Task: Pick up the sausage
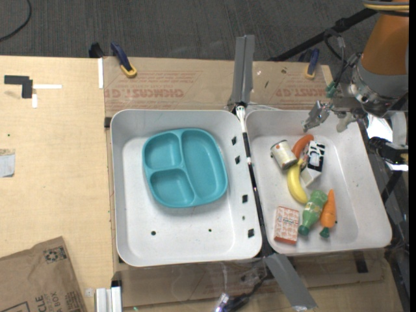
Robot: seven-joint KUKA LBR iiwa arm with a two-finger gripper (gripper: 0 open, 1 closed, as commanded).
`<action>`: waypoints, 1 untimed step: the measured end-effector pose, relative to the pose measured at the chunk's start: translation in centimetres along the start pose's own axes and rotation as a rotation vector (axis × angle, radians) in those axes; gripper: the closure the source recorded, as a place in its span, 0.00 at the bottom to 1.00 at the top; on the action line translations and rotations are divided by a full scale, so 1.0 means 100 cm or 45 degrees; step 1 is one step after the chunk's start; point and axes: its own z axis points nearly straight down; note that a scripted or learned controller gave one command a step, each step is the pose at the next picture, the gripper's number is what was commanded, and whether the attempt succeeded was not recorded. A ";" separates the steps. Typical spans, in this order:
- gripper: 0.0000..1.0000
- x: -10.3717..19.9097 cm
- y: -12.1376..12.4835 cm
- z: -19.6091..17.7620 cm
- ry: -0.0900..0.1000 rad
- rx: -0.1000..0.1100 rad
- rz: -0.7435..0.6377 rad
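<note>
The sausage (301,144) is a short orange-red piece lying at a slant in the right bin (370,174), near its far side. It rests between a small silver can (283,153) and a black-and-white packet (315,156). My gripper (327,122) hangs over the far edge of the right bin, just up and to the right of the sausage and apart from it. Its fingers (314,117) are open with nothing between them.
A banana (296,184), a green bottle (312,210), a carrot (329,209) and a pink box (286,224) lie in the near half of the right bin. The left bin (127,194) holds a teal divided plate (184,168). A grey divider bar (243,70) stands between the bins.
</note>
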 end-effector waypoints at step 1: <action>0.00 0.004 0.031 0.136 0.000 -0.006 0.242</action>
